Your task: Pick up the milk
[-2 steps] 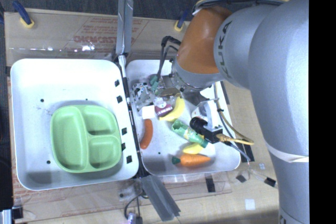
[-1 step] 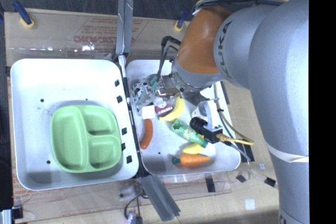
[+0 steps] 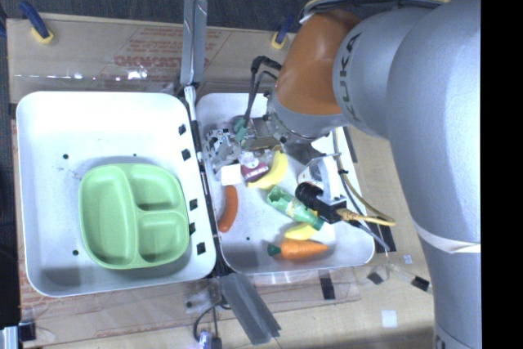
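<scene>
In the right bin (image 3: 245,257), the metal tool (image 3: 231,145), its grip unclear, hovers over glossy plastic food.

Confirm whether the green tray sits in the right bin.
No. The green tray lies in the left bin, by itself.

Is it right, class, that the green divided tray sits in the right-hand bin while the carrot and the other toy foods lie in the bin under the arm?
Not quite. The camera view shows the green divided tray in the left-hand bin, not the right. The rest stands: the carrot and the other toy foods lie in the right-hand bin, under the arm.
</scene>
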Controlling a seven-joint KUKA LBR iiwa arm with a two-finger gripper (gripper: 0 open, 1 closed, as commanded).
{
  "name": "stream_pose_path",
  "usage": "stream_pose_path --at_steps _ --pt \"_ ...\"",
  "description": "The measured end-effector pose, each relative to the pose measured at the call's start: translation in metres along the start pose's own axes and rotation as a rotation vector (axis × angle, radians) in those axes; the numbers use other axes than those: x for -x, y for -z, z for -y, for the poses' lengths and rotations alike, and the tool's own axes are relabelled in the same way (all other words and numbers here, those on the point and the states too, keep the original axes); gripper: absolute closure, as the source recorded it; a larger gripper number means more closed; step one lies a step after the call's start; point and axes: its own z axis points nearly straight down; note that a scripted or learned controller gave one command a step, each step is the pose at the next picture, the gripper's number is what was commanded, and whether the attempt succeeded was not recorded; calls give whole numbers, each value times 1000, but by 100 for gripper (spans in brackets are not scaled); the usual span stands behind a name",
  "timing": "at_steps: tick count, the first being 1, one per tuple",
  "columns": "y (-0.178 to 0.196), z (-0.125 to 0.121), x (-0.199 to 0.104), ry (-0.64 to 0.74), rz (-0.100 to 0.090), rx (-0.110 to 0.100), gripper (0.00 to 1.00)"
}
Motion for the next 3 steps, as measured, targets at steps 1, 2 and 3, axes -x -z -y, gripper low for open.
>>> stream_pose_path --at_steps 1,2,3 --pt "-100 21 56 122 0 1 0" --pt "-99 -60 67 -57 0 3 0" --pt "3 -93 55 228 2 6 0"
